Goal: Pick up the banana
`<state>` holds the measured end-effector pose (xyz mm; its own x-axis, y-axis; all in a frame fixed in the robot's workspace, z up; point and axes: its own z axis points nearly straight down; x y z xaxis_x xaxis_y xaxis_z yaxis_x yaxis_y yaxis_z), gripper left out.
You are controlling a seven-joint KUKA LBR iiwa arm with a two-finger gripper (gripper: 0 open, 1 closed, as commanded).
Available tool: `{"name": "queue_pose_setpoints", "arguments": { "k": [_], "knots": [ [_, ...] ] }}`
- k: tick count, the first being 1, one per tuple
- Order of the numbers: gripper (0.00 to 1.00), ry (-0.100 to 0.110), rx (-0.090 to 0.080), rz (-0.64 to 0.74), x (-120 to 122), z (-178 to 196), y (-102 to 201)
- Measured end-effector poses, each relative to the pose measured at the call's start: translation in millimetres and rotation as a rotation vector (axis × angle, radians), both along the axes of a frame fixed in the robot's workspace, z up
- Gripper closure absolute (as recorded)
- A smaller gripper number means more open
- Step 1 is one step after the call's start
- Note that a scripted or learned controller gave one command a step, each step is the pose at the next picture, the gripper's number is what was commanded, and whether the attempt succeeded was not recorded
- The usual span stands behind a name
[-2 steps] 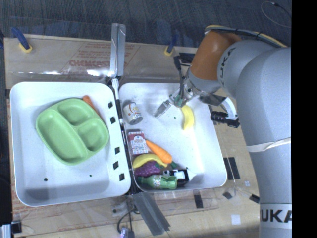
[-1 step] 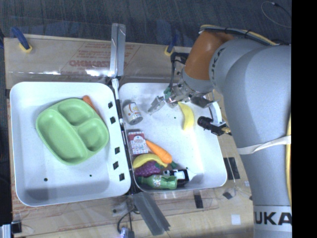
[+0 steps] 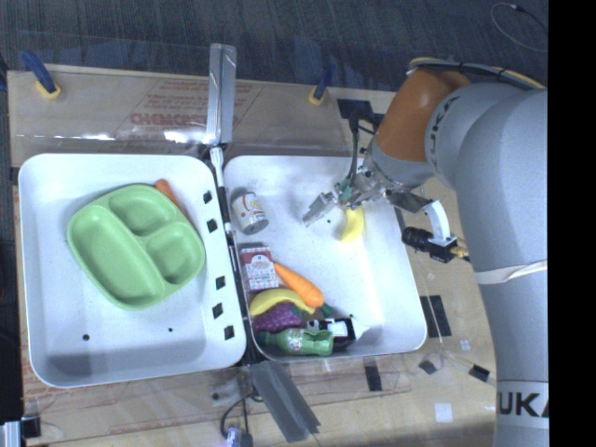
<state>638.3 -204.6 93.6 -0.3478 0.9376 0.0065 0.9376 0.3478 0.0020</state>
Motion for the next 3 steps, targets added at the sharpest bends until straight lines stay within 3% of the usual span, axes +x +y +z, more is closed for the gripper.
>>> {"name": "queue_pose_setpoints", "arguments": {
  "k": [1, 2, 3],
  "knots": [
    [1.0, 0.0, -0.003, 0.005, 1, 11, 0],
    [1.0, 0.0, -0.007, 0.224, -22, 32, -4],
    [1.0, 0.0, -0.007, 0.003, 10, 91, 71]
  ]
}}
